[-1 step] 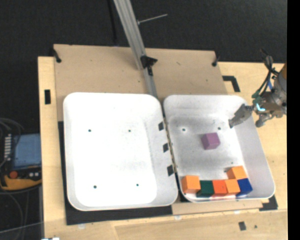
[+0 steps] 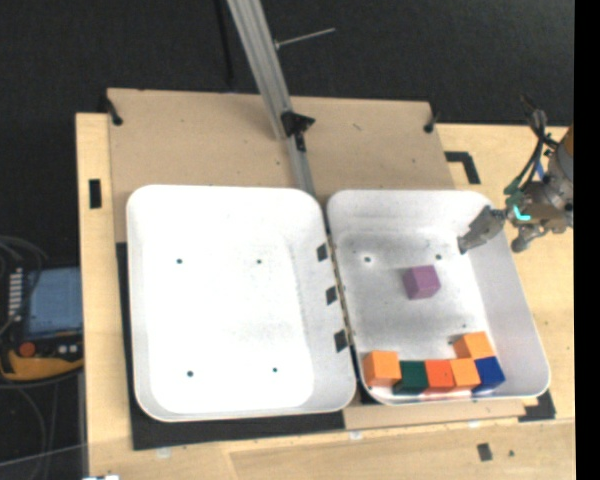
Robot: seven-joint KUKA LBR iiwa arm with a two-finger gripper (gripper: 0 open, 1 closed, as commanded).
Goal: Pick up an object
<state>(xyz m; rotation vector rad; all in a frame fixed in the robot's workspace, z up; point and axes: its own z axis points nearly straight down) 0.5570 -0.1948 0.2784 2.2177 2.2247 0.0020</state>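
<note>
A purple cube (image 2: 420, 282) lies alone near the middle of the right bin (image 2: 380, 218). Along that bin's front wall sits a row of blocks: an orange one (image 2: 383, 366), a green one (image 2: 412, 375), more orange ones (image 2: 440, 373) and a blue one (image 2: 488, 370). My gripper (image 2: 501, 234) hangs over the right bin's back right corner, up and to the right of the purple cube and well apart from it. It is open, with one grey finger (image 2: 477, 232) slanting over the bin wall and nothing between the fingers.
The left bin (image 2: 225, 298) stands beside the right one on the wooden bench. A metal rail (image 2: 265, 68) slants down from the top to the gap between the bins. A blue box with cables (image 2: 50, 308) sits at the far left.
</note>
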